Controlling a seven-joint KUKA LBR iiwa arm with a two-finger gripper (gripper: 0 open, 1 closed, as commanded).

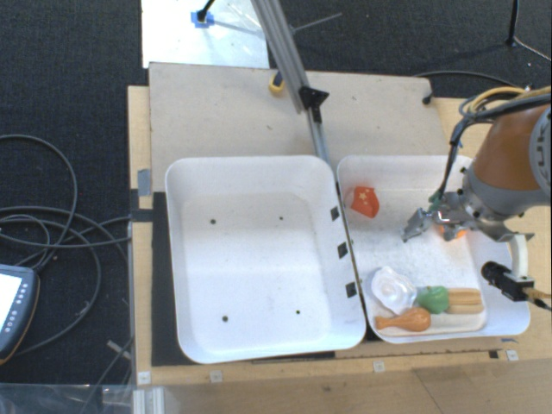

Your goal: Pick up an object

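Note:
My gripper hangs over the middle of the right bin, reaching in from the right under the grey and orange wrist. A red object lies at the bin's left side, a short way left of the gripper and apart from it. Along the bin's near edge lie a clear plastic piece, a green object, a tan bread-like piece and an orange drumstick shape. A small orange patch shows right beside the gripper; whether it is a separate object is unclear.
The left bin adjoins the right one, with a shared rim marked by black tabs. A grey pole slants down from the top to the bins' junction. Cables run off the bench at left and behind the arm.

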